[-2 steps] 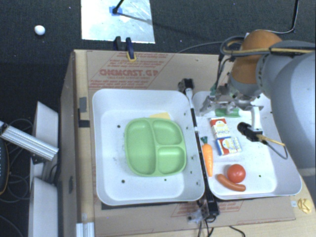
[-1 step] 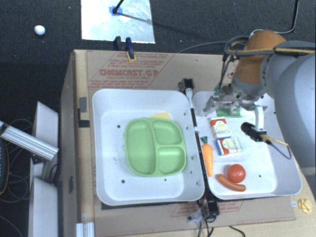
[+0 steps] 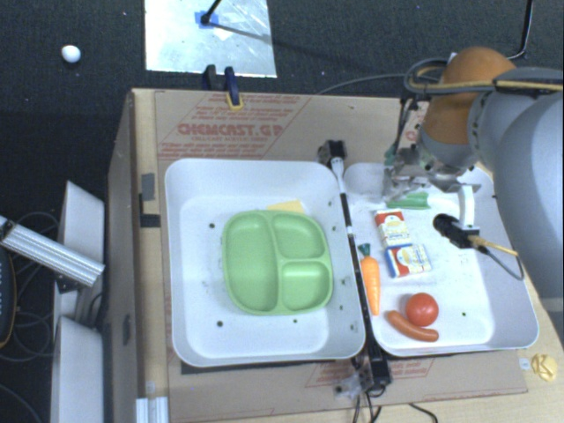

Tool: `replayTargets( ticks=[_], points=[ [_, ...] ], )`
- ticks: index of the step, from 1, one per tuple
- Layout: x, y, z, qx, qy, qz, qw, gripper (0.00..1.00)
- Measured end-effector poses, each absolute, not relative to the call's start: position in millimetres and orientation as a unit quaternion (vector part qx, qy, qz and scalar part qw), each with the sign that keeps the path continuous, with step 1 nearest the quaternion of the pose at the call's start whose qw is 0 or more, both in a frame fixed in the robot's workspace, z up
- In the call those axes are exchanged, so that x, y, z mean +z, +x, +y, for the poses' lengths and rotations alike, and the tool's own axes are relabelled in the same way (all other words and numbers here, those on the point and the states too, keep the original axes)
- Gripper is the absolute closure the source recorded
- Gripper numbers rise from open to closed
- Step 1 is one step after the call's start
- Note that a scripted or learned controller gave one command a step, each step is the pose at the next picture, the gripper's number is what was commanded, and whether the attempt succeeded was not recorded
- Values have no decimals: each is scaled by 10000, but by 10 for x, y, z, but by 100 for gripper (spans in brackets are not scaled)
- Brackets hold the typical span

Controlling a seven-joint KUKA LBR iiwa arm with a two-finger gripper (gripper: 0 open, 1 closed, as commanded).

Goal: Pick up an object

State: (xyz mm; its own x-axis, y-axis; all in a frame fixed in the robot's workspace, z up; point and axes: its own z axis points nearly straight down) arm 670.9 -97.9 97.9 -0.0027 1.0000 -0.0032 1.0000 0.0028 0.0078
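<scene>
Arm (image 3: 520, 139): is reaching in from the right, well beyond the carrot (image 3: 371, 285), with its orange band (image 3: 471, 69) facing up.
Gripper (image 3: 408, 181): is hanging over the far end of the right bin (image 3: 493, 307), beyond the carrot and slightly to its right.
Gripper state: I cannot tell from where I am standing whether it is spread or closed, and nothing is showing as held.
Green piece (image 3: 416, 201): is lying in the right bin just at the gripper's near side, beyond the carrot. Whether the two are touching cannot be told.
Upper box (image 3: 392, 227): is lying between the green piece and the carrot, just right of the carrot's leafy end.
Lower box (image 3: 407, 259): is lying just right of the carrot, near the upper box.
Carrot: is lying lengthwise along the left wall of the right bin, green top pointing away from me.
Tomato (image 3: 422, 308): is sitting right of the carrot's tip.
Sausage (image 3: 411, 326): is lying just nearer than the tomato, right of the carrot's tip.
Green plate (image 3: 278, 263): is resting in the left bin (image 3: 198, 236), left of the carrot, across the wall where the bins meet.
Yellow sheet (image 3: 286, 207): is peeking out from under the plate's far edge, left of and beyond the carrot.
Table (image 3: 229, 126): is carrying both bins side by side.
</scene>
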Motion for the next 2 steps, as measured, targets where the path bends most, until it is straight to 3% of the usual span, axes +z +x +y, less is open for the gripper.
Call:
replayTargets(
  ticks=[1,2],
  points=[
    [978,6709,-979,16,7061,7081,40,0],
    [855,6694,-980,8,7065,7077,18,0]
  ],
)
